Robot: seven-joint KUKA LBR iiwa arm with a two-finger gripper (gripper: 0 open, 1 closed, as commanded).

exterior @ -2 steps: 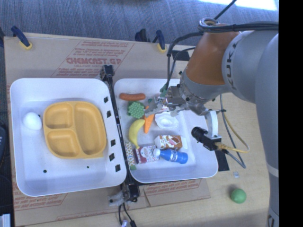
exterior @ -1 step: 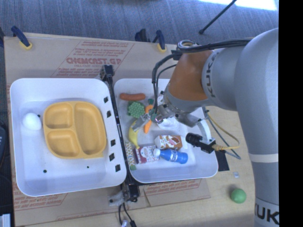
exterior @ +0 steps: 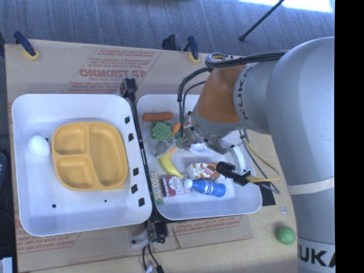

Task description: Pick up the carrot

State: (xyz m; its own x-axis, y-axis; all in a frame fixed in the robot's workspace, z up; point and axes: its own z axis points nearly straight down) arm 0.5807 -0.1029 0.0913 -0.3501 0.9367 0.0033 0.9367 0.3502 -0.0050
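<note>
1. The arm (exterior: 267,90) reaches in from the right and bends down over the right bin (exterior: 239,206); its orange band sits above the wrist.
2. The gripper (exterior: 183,136) is low over the upper middle of the right bin, among the items there. Whether it is released or clenched cannot be made out; the wrist hides it.
3. The carrot (exterior: 177,128) shows as a small orange sliver just right of the broccoli (exterior: 161,131), touching or very near the gripper. Most of it is covered, so its long axis and pointing direction cannot be read with confidence; the visible part runs roughly up-right to down-left.
4. A sausage (exterior: 157,116) lies level near the bin's far wall, above the broccoli.
5. A banana (exterior: 168,164) lies below the broccoli, slanting down to the right.
6. Near the front wall: a small carton (exterior: 174,186), a blue-capped bottle (exterior: 208,187), and a packet (exterior: 202,170) above it.
7. The left bin (exterior: 23,203) holds a yellow divided tray (exterior: 89,154) and a white egg (exterior: 39,146) just left of it.
8. A green ball (exterior: 286,235) rests on the bench outside the bins, lower right.
</note>
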